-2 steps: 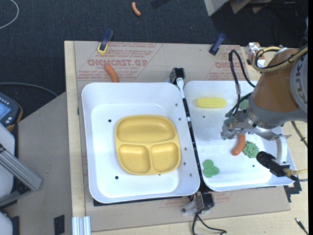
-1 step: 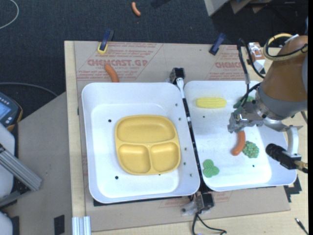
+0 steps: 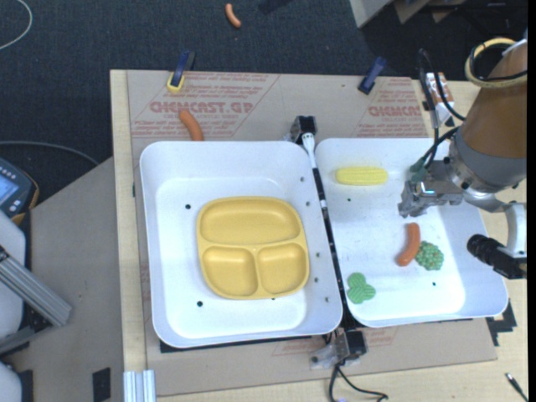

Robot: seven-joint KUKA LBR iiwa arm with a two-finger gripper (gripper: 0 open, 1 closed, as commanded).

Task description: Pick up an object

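Note:
The right bin (image 3: pixel 469 304) holds a yellow corn cob (image 3: pixel 362 175) near its back left, an orange-red sausage (image 3: pixel 409 244) in the middle, a green broccoli piece (image 3: pixel 430 256) touching the sausage's right side, and a smaller green leafy piece (image 3: pixel 361 289) at the front left. My gripper (image 3: pixel 416 203) hangs over the right bin's back right part, just above and behind the sausage's upper end. I see nothing between its fingers.
The left bin (image 3: pixel 167 308) carries a yellow three-compartment plate (image 3: pixel 251 246). A loose orange sausage (image 3: pixel 192 125) lies on the cardboard behind the left bin, and another (image 3: pixel 233 14) on the dark floor. Clamps (image 3: pixel 178 72) hold the board's back edge.

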